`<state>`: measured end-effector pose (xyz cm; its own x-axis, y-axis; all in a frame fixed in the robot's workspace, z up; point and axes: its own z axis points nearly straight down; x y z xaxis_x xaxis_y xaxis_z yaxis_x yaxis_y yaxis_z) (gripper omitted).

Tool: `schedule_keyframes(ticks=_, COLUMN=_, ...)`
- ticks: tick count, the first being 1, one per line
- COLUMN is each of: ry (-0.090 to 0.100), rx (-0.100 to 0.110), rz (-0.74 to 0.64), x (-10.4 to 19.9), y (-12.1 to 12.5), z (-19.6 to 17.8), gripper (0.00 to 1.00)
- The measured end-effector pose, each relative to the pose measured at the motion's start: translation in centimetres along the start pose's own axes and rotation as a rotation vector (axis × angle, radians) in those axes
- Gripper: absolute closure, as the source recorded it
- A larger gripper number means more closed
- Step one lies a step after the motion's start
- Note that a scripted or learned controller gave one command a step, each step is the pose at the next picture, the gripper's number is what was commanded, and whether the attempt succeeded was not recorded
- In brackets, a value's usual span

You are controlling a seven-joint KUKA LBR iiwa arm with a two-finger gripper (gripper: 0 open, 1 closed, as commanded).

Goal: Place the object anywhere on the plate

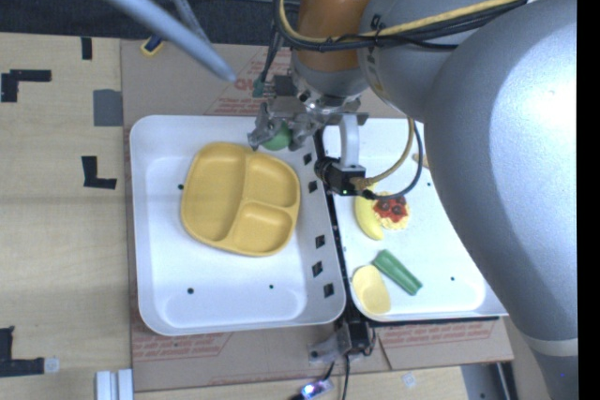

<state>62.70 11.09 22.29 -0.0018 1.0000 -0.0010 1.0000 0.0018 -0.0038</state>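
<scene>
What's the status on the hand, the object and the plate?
Hand above plate's far edge, green object at its tips. Yellow plate in left bin. Path clear.

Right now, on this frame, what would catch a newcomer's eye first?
The huge grey arm with its orange band covers the view's right and upper middle. Its gripper sits at the far edge of the left bin, a small green object at its tip, beside the yellow divided plate. The right bin holds small toy foods.
</scene>
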Motion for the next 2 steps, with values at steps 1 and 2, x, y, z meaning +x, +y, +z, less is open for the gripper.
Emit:
schedule_keyframes(ticks=1, ry=0.001, rx=-0.002, rz=0.0, x=-0.06, y=0.11, z=-0.39, gripper=1.0)
schedule_keyframes(ticks=2, ry=0.001, rx=-0.002, rz=0.0, x=-0.07, y=0.11, z=-0.39, gripper=0.0)
